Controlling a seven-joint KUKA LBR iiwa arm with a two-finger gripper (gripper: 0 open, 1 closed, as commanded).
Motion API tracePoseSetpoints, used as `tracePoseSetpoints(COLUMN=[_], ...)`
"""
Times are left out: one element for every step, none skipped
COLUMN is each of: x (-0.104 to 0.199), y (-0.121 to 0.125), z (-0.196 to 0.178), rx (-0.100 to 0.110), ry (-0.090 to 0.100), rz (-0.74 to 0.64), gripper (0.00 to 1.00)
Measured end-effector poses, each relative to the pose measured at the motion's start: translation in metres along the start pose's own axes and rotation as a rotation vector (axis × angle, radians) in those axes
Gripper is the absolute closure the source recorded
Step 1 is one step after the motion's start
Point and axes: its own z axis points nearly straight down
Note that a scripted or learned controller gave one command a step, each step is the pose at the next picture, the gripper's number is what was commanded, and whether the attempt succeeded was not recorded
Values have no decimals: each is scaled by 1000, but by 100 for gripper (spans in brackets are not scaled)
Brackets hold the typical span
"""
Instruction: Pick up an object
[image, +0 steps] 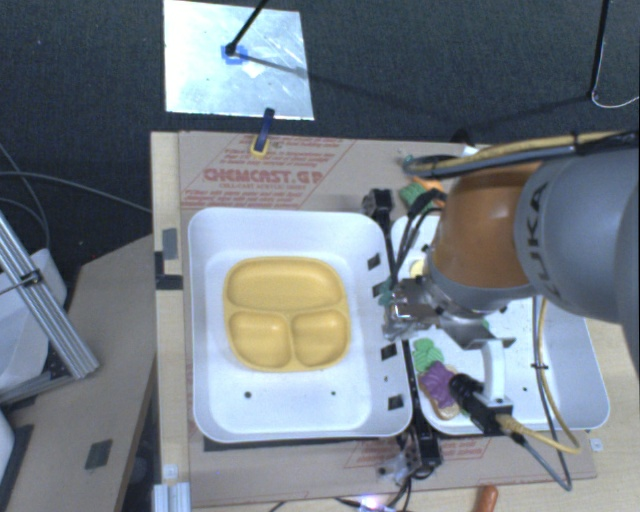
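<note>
In the right bin (582, 398), the arm (565, 235) is covering most of the floor and hiding much of what is lying there.
Gripper (424, 316): sitting low over that bin's left side, under the orange band (480, 232); whether it is standing wide or narrow cannot be told.
Green piece (427, 351), purple piece (437, 380): lying just beside the gripper, touching each other, partly cut off by robot parts.
Left bin (215, 400): holding a yellow tray (287, 312), well apart from the gripper.

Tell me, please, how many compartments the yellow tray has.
3. A wide compartment spans the far side of the yellow tray; the left compartment and right compartment, both smaller, sit side by side nearer the camera. The whole tray shows, so none is hidden.
</note>
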Motion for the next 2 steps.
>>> tracePoseSetpoints(x=[65,61], y=[2,2], z=[-117,-122], rx=[-15,-6], ry=[4,-1], rz=[-2,1], gripper=[100,100])
